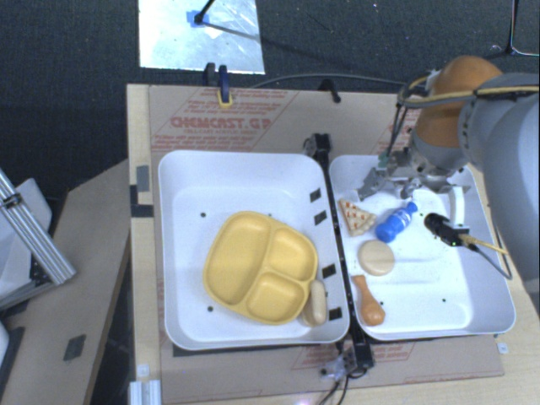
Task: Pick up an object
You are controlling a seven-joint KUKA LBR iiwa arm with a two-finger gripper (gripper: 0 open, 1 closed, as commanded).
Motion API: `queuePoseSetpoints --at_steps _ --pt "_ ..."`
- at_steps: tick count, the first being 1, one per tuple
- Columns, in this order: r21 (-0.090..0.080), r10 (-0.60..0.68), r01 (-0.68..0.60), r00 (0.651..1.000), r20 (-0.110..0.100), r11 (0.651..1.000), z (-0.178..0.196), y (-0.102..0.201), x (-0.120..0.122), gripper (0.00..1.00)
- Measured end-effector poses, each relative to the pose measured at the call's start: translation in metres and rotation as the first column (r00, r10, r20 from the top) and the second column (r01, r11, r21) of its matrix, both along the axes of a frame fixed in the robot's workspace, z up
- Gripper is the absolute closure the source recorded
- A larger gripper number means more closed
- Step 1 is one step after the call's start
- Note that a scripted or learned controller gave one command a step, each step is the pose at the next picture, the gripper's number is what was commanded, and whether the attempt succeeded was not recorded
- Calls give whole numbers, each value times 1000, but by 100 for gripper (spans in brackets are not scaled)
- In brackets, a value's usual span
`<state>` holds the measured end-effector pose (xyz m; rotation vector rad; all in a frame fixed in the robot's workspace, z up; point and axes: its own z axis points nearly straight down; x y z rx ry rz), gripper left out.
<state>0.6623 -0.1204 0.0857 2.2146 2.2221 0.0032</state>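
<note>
Camera view: hand (377, 184) above waffle (357, 217), bottle (396, 223).

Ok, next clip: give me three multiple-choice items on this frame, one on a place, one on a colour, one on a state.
1. Where is the yellow tray?
A. left bin
B. right bin
C. on the bench outside the bins

2. What colour is the bottle?
A. red
B. blue
C. green

3. How does the bottle stand?
A. upright
B. lying on its side
C. lifted off the bin floor

Answers: 1 A, the tray rests on the floor of the left bin. 2 B, its body is blue with a white cap end. 3 B, it lies lengthwise on the floor of the right bin, just below the claw.
</note>
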Motion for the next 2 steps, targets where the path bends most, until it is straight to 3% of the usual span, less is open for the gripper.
queuePoseSetpoints --at_steps 1,2 --pt "0 1 -1 1000 1 1000 11 0 0 100" --pt "1 0 0 1000 3 1000 76 1 -1 100"
